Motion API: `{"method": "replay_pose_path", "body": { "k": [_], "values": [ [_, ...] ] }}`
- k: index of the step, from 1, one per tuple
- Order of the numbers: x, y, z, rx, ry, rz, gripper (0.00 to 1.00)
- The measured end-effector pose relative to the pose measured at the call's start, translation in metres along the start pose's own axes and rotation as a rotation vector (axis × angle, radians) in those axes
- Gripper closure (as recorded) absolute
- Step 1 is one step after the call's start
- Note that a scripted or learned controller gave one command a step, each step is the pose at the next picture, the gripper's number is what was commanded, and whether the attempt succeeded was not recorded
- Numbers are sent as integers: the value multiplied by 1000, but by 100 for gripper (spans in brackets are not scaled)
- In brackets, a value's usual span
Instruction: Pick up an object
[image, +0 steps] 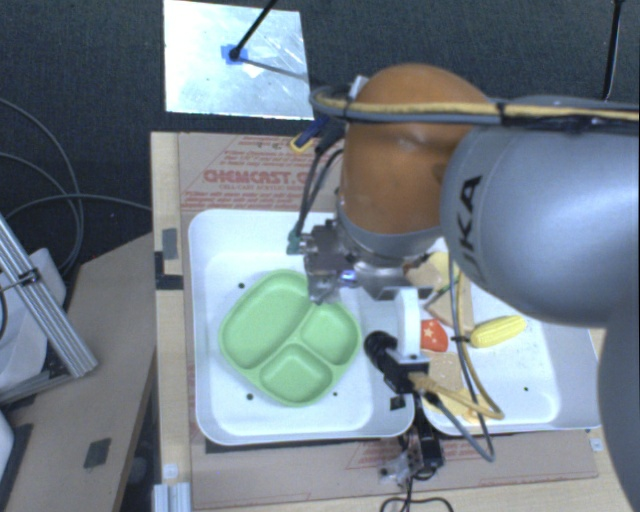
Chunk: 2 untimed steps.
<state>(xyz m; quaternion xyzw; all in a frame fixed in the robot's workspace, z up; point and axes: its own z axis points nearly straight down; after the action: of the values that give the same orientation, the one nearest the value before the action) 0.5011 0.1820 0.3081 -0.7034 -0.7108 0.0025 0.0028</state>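
Note:
A light green divided plate (285, 340) with three compartments lies in the left white bin (215, 400). My gripper (322, 282) hangs over the plate's upper right rim, low and close to it. The big grey and orange wrist hides most of the gripper from above. Nothing shows held in it.
The right bin (530, 400) holds a yellow corn-like piece (497, 330), a small red-orange item (433, 337) and a pale yellow thing (436, 268) partly under the arm. The arm covers much of the right bin. A brown board (240, 165) lies behind the bins.

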Motion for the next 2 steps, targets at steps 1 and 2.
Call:
{"method": "replay_pose_path", "body": {
  "k": [1,2],
  "values": [
    [-45,12,129,1,-4,12,100],
    [-56,58,220,-5,-3,12,100]
  ]
}}
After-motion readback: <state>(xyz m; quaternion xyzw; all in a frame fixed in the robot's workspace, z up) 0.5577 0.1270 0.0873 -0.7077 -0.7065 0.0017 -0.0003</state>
